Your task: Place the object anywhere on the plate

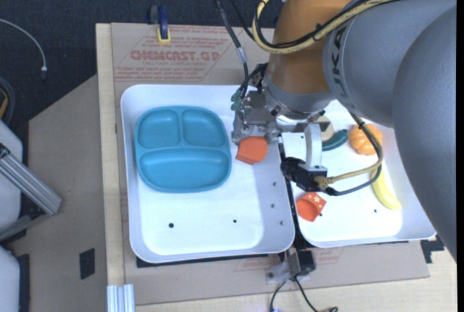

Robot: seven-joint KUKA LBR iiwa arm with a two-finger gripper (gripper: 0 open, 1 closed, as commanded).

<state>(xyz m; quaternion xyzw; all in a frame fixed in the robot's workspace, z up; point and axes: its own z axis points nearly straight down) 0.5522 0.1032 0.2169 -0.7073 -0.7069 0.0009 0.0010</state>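
Red "CHEMCAST GP" lettering marks the brown cardboard sheet. The gripper clamps an orange block beside the blue three-compartment plastic plate.

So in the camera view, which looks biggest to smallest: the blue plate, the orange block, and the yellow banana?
1. Blue plate, by far the biggest.
2. Yellow banana, partly hidden by the arm.
3. Orange block, at the gripper.

Bulky grey arm, orange wrist band (looped yellow and black cables).
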